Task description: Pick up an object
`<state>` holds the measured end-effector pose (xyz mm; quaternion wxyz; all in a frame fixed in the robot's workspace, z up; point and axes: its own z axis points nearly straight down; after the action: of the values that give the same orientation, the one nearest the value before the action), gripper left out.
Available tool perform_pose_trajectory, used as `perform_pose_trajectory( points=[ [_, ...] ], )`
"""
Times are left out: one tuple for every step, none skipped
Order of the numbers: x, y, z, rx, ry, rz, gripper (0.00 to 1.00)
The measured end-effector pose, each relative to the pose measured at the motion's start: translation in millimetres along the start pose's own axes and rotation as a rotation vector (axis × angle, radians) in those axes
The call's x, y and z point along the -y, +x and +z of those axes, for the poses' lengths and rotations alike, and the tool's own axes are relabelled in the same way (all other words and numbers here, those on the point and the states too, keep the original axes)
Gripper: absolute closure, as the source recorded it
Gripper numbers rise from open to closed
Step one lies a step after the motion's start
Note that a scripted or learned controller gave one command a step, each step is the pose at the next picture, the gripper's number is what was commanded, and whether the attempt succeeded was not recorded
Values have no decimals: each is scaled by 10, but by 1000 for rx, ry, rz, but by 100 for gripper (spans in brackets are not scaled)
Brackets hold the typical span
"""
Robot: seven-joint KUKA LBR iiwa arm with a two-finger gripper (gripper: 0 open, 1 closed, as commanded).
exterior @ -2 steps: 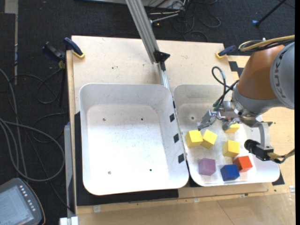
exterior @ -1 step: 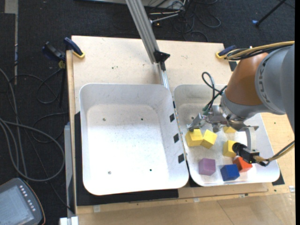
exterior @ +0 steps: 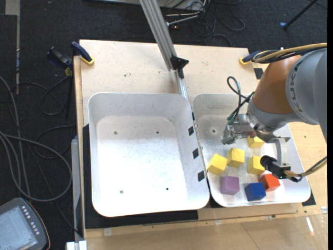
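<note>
Several small blocks lie in the right bin (exterior: 208,120): a yellow block (exterior: 217,164), a second yellow block (exterior: 236,157), a third yellow block (exterior: 255,165), a purple block (exterior: 230,185), a blue block (exterior: 255,191) and an orange block (exterior: 270,182). Another yellow block (exterior: 255,141) is partly hidden under the wrist. My gripper (exterior: 230,135) hangs over the middle of the right bin, just above and behind the yellow blocks. I see no block in it.
The left bin (exterior: 99,139) sits beside the right one, and their rims meet at the divider (exterior: 195,150). A slanted metal pole (exterior: 158,25) crosses the back of the bench. Cables trail from the wrist over the right bin's near corner.
</note>
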<state>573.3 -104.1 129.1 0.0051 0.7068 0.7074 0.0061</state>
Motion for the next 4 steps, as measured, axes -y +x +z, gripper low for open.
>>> perform_pose_trajectory(
  points=[
    [-68, -62, -607, 3, 9, -1, 100],
    [-88, -62, -953, 3, 10, -2, 100],
    [48, 417, -881, 0, 17, -6, 100],
    [175, 1026, -978, -1, 16, -9, 100]
  ],
)
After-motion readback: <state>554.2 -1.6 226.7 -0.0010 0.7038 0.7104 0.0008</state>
